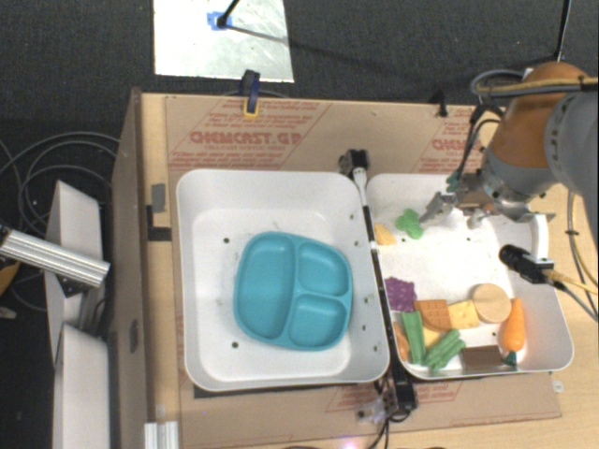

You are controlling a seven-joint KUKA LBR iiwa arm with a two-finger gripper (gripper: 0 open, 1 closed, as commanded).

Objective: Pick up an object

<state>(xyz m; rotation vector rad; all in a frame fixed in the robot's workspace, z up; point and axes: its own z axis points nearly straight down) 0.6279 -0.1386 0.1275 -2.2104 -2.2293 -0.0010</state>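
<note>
Reaching into the right bin (562, 344), nothing lifted yet.
The gripper (440, 206) hovers beside the green toy (408, 223); whether it is open or closed, I cannot tell.

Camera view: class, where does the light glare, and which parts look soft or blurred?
Camera view: bright glare on the foil sheet above the bench; even light in both bins, the teal tray crisp; the gripper and arm look slightly soft.

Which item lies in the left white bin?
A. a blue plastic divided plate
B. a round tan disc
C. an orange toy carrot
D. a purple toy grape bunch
A: the blue plastic divided plate sits alone in the left white bin, while the toy foods lie in the right white bin.
</note>
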